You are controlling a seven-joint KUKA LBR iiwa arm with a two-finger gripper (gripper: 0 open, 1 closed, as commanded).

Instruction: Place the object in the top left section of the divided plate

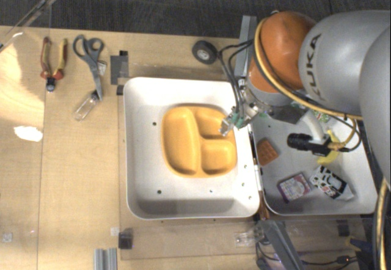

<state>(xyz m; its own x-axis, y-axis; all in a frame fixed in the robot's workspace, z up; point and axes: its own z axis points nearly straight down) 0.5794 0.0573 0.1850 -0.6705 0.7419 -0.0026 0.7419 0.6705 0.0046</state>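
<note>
One pincer (231, 123) hangs at the right rim of the yellow divided plate (198, 140), over its upper right section. Whether it is spread, pressed together or pinching something cannot be told at this size. A small greenish bit (236, 118) shows at its tip, just above the plate's right rim. It may be the object or part of the tool; I cannot tell which.

If it is the object, I judge it tiny, light and probably stiff, easily lost, best pinched across its middle.

Right of the plate, well apart from it, lie a brown tile (267, 151) and a purple packet (294, 186).
</note>
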